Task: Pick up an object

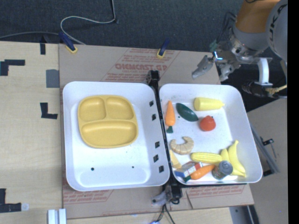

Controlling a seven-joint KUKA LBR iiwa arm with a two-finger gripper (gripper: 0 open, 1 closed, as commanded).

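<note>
Fingers [202,70] spread, gripping nothing, hovering over cardboard [135,65] beyond the right bin [233,96]. Crowded into that bin: two carrots [170,114] [202,171], two corn cobs [208,103] [206,157], one tomato [207,123], one green pod [187,112], one banana bunch [235,158], one croissant [182,145] (others too jumbled to name). Alone in the left bin [74,164]: one yellow divided plate [108,121].

A brown cardboard sheet [140,66] with red lettering lay over a pale wooden bench [25,125], held by two blue and yellow clamps [69,45]. Behind lay dark blue-grey carpet [163,8], crossed by a thin white cable [88,20]
</note>
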